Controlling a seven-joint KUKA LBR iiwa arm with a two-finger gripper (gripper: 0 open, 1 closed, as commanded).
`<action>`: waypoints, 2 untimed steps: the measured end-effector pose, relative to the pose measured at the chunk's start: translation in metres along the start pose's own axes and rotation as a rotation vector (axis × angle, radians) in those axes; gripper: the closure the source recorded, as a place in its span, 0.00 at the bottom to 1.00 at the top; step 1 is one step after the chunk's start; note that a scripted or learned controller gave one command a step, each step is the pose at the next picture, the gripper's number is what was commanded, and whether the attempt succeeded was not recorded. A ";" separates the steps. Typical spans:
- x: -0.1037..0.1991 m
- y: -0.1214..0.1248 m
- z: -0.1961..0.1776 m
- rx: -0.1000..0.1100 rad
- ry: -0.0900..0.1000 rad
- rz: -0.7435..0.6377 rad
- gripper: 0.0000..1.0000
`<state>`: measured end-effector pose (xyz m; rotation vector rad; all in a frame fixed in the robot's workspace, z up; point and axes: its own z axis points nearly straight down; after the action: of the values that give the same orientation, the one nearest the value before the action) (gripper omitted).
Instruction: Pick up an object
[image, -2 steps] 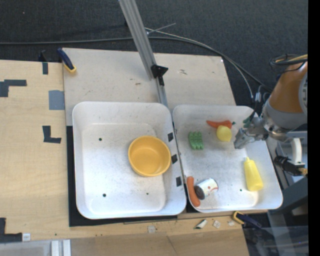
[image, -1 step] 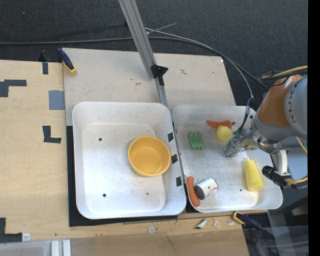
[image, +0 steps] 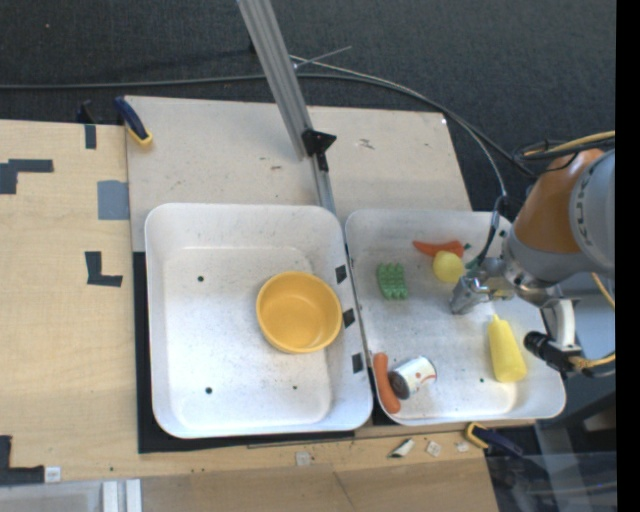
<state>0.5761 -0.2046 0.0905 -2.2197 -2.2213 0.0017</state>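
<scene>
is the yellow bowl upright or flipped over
Upright: the yellow bowl in the left bin shows its open mouth and inner floor.

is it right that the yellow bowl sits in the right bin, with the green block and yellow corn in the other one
Not quite. The camera view shows the yellow bowl in the left bin, not the right one. The green block and yellow corn do share the other bin, which is the right bin.

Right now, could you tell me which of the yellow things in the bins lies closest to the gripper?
The small yellow ball, right beside the gripper. The yellow corn cob lies farther down that bin, and the yellow bowl sits in the other bin.
</scene>
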 end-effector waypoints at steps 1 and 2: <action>0.001 0.000 -0.009 0.001 0.001 -0.001 1.00; 0.001 0.005 -0.053 -0.004 0.000 0.000 1.00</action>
<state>0.5815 -0.2033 0.1432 -2.2213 -2.2240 -0.0023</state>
